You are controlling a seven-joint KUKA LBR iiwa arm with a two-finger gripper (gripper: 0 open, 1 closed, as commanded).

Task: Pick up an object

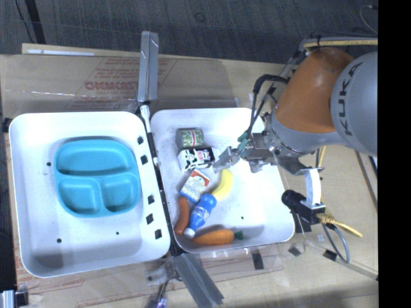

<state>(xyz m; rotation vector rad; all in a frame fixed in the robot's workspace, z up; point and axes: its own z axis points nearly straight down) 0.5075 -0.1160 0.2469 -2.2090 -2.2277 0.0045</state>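
A grey arm with an orange band [321, 101] reaches in from the right of the frame, bent down over the right white bin [270, 217]. Its tool [226, 158] hangs just above a yellow banana [224, 183] at centre frame; I cannot tell its opening. A blue divided tray [96, 175] fills the left white bin [32, 236] on the tan surface [64, 76].

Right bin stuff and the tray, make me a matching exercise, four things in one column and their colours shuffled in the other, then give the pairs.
Things:
1. divided tray
2. banana
3. carrot
4. bottle

Colours:
A. orange
B. blue with a white cap
C. light blue
D. yellow

Pairs: 1-C, 2-D, 3-A, 4-B
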